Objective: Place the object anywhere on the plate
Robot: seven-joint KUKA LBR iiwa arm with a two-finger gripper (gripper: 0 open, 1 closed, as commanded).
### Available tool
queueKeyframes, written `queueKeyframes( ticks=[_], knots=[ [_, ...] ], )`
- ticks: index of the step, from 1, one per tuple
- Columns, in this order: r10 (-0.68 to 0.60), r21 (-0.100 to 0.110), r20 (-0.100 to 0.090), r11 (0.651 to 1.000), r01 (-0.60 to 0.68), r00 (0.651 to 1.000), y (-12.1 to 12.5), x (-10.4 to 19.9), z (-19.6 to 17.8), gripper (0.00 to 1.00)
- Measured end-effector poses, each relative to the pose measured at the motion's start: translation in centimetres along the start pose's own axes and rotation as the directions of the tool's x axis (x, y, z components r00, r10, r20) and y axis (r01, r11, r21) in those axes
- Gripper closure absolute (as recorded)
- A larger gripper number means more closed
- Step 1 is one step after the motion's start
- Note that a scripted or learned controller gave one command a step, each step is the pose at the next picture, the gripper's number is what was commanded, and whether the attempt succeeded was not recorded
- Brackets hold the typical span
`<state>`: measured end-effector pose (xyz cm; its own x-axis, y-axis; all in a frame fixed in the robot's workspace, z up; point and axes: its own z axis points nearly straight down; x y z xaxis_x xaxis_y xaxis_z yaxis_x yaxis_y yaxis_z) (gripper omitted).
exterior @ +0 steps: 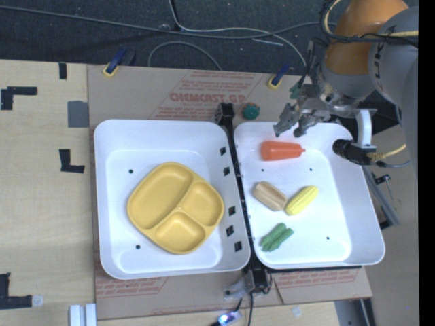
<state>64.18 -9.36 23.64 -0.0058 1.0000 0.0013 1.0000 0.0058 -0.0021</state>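
Yellow plate in left bin, gripper open — above carrot

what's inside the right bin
In the right bin: a carrot, a bread roll, a corn cob and a green pea pod. Nothing looks covered.

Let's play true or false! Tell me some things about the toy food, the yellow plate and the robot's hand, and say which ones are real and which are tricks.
1. The yellow plate sits in the left bin. True.
2. The carrot is lying on the plate. False: it lies in the right bin, near its far edge.
3. The corn and the bread roll lie side by side in the right bin. True.
4. The gripper is holding the green bean pod. False: the pod lies on the bin floor, and the gripper is up above the carrot, holding nothing.
5. The plate has food in it. False: its compartments hold no food.
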Motion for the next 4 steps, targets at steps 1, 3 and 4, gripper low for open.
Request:
queueKeyframes(
  ticks=[1, 3, 4],
  knots=[
    [0.000, 0.000, 0.000, 1.000, 0.000, 1.000, 0.3, 4.7, 0.6, 1.00],
    [0.000, 0.001, 0.000, 1.000, 0.000, 1.000, -0.8, 14.6, 0.8, 1.00],
    [0.000, 0.000, 0.000, 1.000, 0.000, 1.000, -0.6, 19.8, 1.8, 1.00]
  ],
)
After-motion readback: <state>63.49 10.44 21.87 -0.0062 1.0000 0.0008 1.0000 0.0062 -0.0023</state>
